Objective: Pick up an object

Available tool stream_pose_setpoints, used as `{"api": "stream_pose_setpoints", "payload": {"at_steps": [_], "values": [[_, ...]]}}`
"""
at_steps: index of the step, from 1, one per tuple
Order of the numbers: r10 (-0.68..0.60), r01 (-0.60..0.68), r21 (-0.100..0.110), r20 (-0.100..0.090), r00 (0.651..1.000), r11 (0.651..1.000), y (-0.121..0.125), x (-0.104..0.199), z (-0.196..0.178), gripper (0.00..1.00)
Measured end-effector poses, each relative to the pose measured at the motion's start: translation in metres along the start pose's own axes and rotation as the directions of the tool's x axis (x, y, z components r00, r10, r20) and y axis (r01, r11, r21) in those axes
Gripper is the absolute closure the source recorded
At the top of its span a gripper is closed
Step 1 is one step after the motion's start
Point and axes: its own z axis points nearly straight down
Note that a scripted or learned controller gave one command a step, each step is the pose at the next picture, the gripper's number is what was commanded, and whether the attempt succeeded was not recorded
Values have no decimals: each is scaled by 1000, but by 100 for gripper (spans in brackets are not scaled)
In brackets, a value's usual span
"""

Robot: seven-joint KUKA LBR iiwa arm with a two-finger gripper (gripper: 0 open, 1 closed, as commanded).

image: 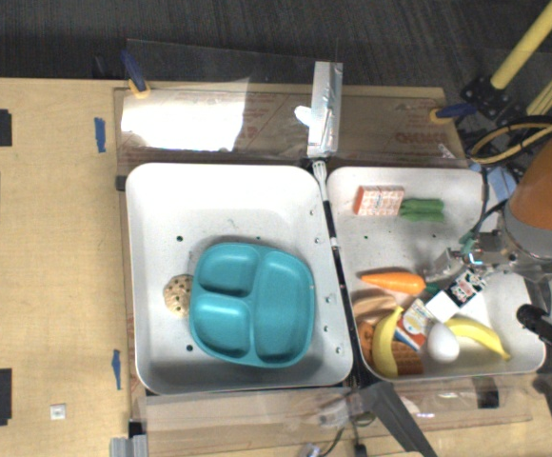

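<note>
My gripper reaches in from the right and hangs low over the middle of the right bin. Just to its left lies an orange carrot. Below it are a white egg, a small printed carton and two yellow bananas, one curled at the left and one at the right. At the back of that bin a red-and-white box sits beside a green vegetable. The wrist hides whatever is directly under the gripper.
The left bin holds a teal divided plate with a cookie at its left edge. A ridge where the two bin walls meet runs between them. Cables and a yellow pole sit at the back right.
</note>
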Motion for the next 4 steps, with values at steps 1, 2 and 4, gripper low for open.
{"api": "stream_pose_setpoints", "payload": {"at_steps": [1,2,4], "values": [[0,0,1,6,1000,1000,-30,8,1,0],[-39,39,-1,3,999,999,-53,93,0,0],[-60,60,-3,3,998,998,36,139,-100,100]]}}
